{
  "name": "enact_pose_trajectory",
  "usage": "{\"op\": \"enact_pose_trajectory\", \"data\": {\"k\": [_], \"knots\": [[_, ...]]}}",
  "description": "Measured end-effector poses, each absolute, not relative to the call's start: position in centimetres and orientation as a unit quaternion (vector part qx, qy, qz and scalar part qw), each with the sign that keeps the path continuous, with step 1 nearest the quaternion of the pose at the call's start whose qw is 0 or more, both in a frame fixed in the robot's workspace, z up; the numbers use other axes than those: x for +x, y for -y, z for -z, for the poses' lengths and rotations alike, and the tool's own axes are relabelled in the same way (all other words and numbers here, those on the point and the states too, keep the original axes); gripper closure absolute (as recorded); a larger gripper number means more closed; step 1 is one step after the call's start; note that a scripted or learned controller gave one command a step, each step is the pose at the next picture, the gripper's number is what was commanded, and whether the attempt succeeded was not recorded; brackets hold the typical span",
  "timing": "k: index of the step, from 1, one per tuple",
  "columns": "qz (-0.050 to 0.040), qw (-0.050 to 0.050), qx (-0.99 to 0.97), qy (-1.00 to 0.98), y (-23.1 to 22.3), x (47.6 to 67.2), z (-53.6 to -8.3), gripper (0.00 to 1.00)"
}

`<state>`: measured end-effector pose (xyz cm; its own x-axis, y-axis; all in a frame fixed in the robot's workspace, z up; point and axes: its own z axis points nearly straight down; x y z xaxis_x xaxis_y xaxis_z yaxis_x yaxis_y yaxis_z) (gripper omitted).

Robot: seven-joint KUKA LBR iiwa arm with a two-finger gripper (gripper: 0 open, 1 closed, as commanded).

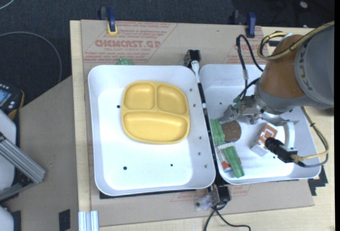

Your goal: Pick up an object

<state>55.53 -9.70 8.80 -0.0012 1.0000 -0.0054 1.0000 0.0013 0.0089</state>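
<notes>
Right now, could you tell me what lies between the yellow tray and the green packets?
In the camera view, bare white bin floor, then the two bins' adjoining rims, separate the yellow tray from the green packets.

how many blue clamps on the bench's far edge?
2: one blue clamp above the left bin, another above the right bin. The arm may hide more.

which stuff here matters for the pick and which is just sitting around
For the job: gripper, low in the right bin; brown round object; green items; small orange and white box.

Lying about: yellow divided plate in the left bin; blue clamps.
</notes>
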Motion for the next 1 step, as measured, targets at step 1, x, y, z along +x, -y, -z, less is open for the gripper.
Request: {"op": "enact_pose_trajectory", "data": {"k": [1], "knots": [[-0.0040, 0.005, 0.708, -0.707, 9.71, 55.68, -9.97, 1.00]]}}
